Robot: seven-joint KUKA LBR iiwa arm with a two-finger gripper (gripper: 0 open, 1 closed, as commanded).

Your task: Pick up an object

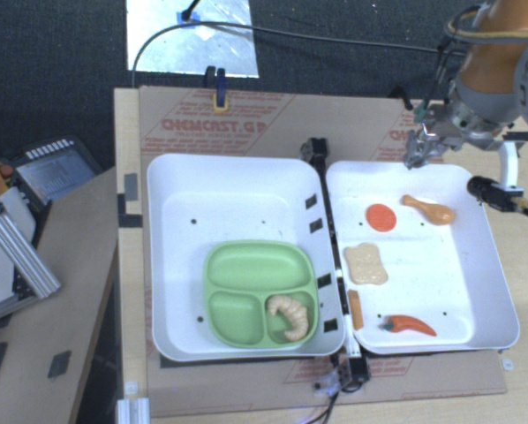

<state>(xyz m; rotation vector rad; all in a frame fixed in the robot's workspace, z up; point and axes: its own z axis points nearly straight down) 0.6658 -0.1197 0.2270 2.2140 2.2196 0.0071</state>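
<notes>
Up at the far right, the hand (417, 155) hung over the back edge of the right bin (485, 281), at the end of the grey arm (476, 104) with its orange band (511, 11). Its tip was small and dark against the bin rim, and I could not tell whether it was open or closed; nothing could be seen held in it.

Nearest to it inside the right bin lay a tan drumstick (429, 208), with its thin end pointing back toward the hand but apart from it. Just left of the drumstick sat a flat red disc (380, 217). Closer to the front, a pale slice of bread (366, 264) lay near the bin's left wall. Further forward still, a small orange stick (355, 309) rested along that wall, and a red chili pepper (410, 326) with a green stem lay near the front edge.

In the left bin (184, 237), a green divided plate (258, 293) sat toward the front right corner. A pale croissant (289, 314) lay in its front right compartment.

Both bins rested side by side on a brown board (273, 122) on the surface (79, 272). A dark cable (317, 34) ran across behind them.
</notes>
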